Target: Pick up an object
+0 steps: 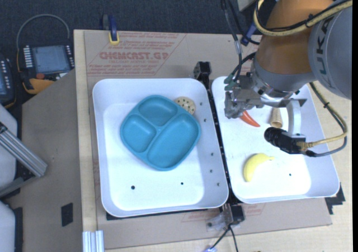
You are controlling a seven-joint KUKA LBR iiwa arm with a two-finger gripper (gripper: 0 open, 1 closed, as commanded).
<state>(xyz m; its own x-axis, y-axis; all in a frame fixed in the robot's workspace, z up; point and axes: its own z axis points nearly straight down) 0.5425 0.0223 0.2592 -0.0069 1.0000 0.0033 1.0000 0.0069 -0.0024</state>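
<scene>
We see the tabletop (84, 133) carrying two white bins. In the left bin (112, 189) sits a blue divided plate (160, 131), a cookie (185, 104) touching its far edge. Over the right bin (313, 184) the hand (236, 107) is low at the far left, beside an orange carrot (251, 120); we cannot tell its grip. A yellow banana (255, 165) lies nearer us, apart.
</scene>
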